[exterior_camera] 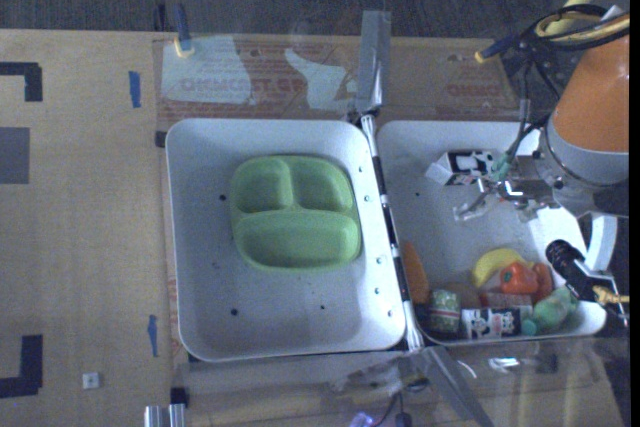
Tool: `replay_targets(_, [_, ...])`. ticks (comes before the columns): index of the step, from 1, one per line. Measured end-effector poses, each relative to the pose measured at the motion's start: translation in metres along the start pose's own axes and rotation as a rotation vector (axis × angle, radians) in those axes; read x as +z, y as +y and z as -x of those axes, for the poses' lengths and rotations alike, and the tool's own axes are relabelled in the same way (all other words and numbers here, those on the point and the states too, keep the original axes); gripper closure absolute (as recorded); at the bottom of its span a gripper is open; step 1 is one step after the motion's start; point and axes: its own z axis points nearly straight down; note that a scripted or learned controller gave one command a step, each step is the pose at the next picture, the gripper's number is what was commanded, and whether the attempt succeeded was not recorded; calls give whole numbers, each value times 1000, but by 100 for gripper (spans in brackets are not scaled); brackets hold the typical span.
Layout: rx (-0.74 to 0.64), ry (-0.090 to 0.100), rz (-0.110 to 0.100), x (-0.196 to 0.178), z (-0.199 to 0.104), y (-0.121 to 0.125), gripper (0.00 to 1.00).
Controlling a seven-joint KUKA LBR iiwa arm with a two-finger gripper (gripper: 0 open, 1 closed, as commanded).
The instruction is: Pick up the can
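I have a single fixed camera above the bench (80, 215), looking down at a slight slant. It sits far enough back to take in both white bins: the left bin (190, 245), the right bin (420, 150), and floor beyond.

The arm (590, 130) is grey with a big orange band. Black and yellow cables (570, 23) loop over it. Its gripper (490, 195) is shiny metal.

The tray (295, 211) is green – both bins (200, 305) are white. The banana (495, 264) is yellow. The arm (590, 105) has an orange band.
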Motion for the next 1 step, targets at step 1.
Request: replay_targets(1, [151, -3, 16, 124, 12, -15, 0])
